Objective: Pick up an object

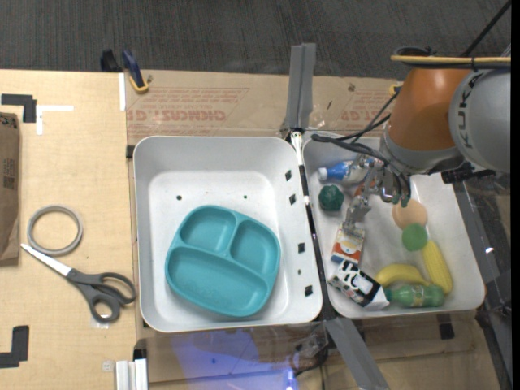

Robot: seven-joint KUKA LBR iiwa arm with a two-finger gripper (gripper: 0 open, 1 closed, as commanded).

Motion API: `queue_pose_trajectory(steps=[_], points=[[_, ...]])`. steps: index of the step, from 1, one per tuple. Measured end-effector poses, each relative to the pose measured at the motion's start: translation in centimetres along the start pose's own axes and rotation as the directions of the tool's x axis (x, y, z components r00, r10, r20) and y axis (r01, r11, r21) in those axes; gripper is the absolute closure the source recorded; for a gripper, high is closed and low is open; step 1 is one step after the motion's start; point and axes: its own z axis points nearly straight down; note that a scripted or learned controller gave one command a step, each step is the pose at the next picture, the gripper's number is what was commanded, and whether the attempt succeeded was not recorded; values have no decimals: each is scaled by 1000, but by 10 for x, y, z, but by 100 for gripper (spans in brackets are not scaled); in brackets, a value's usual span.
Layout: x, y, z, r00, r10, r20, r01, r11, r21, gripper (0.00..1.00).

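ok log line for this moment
tool low in right white bin | near dark green ball | teal divided plate in left bin

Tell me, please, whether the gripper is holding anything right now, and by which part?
Nothing shows between its fingers. The gripper hangs over the right bin, above the small carton, with the dark green ball beside it.

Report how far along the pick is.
Done: the arm has reached over the right bin, and the gripper hangs low among the objects, near the dark green ball. In hand: nothing visibly lifted; whether anything is gripped cannot be told. Left: secure an object, such as the ball or the banana, and raise it.
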Motion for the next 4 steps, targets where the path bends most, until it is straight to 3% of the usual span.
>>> queue_pose_trajectory(steps=[1,2,3,4], points=[[2,-89,0,1000,-27,0,27,1000,4,0],[1,-88,-11,1000,-29,3,29,1000,4,100],[1,-88,-11,1000,-30,2,30,1000,3,0],[44,-134,4,1000,8,-10,-7,1000,1,0]])
